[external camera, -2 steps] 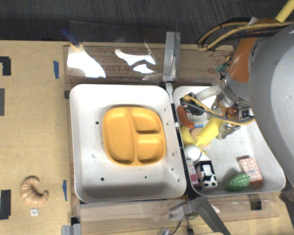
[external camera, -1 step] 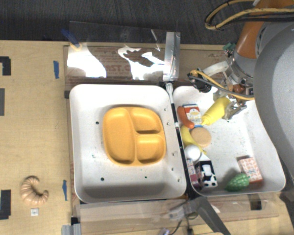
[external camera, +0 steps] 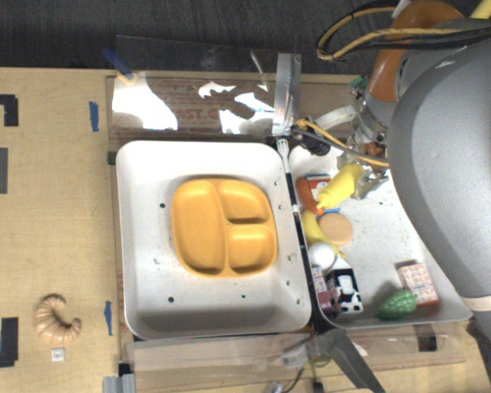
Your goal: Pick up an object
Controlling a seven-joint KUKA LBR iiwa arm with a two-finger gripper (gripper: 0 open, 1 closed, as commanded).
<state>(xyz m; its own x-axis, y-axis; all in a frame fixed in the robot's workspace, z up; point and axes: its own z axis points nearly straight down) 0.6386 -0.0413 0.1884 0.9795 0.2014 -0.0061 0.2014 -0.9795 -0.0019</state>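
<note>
The right bin (external camera: 376, 219) holds several small objects. A yellow bottle-shaped item (external camera: 340, 188) lies tilted over a red box (external camera: 314, 191). Below them sit a round tan piece (external camera: 337, 228) and a white ball (external camera: 322, 256). A black-and-white toy (external camera: 346, 293), a green bumpy toy (external camera: 398, 304) and a pink box (external camera: 416, 281) lie along the bin's near side. My gripper (external camera: 367, 155) hangs at the bin's far end, just above and right of the yellow item, with cables around the wrist. The grey arm (external camera: 450, 170) hides the bin's right part.
The left bin (external camera: 139, 219) bears a yellow divided plate (external camera: 224, 224) in its middle. A tan croissant-shaped toy (external camera: 57, 318) lies on the bench at the lower left, outside the bins. A metal post (external camera: 285, 97) stands behind the wall between the bins.
</note>
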